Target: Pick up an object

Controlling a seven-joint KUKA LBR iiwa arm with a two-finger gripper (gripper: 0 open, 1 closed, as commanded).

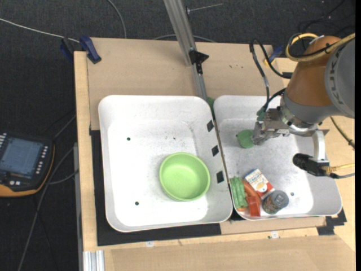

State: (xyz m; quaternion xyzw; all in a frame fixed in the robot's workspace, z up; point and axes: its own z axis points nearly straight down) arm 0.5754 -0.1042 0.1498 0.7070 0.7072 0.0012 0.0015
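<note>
My gripper (pixel 260 135) is low in the right bin (pixel 316 205), near that bin's upper left part. A small round green object (pixel 245 139) lies on the bin floor right against the gripper's left side; whether it is gripped I cannot make out. The grey wrist with its orange band (pixel 309 83) rises above it to the right. In the bin's near corner lie a white and orange carton (pixel 256 180), a green and orange packet (pixel 241 193), a red piece (pixel 253 206) and a round grey can (pixel 275 201).
A light green bowl (pixel 184 176) stands in the left bin (pixel 121 151), near its right wall. A metal pole (pixel 183 33) slants across the bench behind the bins. A black fitting (pixel 307 162) with a cable hangs off the arm over the right bin.
</note>
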